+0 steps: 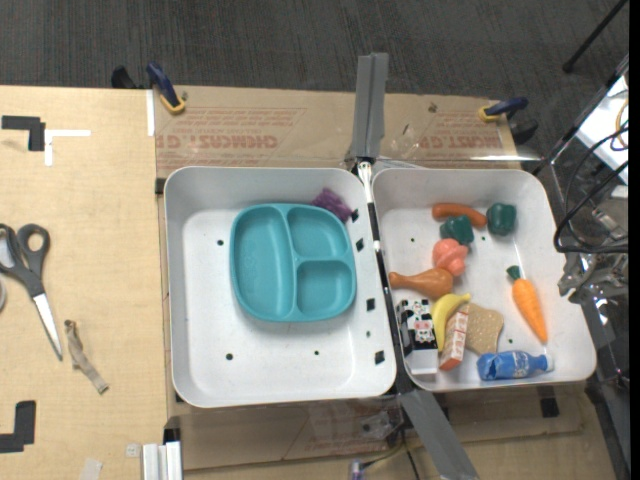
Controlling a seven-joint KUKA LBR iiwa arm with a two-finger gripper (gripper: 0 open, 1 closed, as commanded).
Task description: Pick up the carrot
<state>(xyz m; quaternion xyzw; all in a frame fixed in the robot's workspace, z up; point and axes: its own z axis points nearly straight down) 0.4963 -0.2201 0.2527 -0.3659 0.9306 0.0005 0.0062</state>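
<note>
On the tabletop [80,228] we log scissors [30,278], two white bins [185,368] on cardboard [260,133], carrot [528,303] right; dark carpet [250,18] beyond.

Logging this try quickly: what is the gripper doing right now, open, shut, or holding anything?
Gripper: cannot be told. The orange toy carrot with a green top lies loose in the right white bin.

Dark grey carpet floor [250,18] behind a light wooden bench [80,268], evenly lit.
</note>
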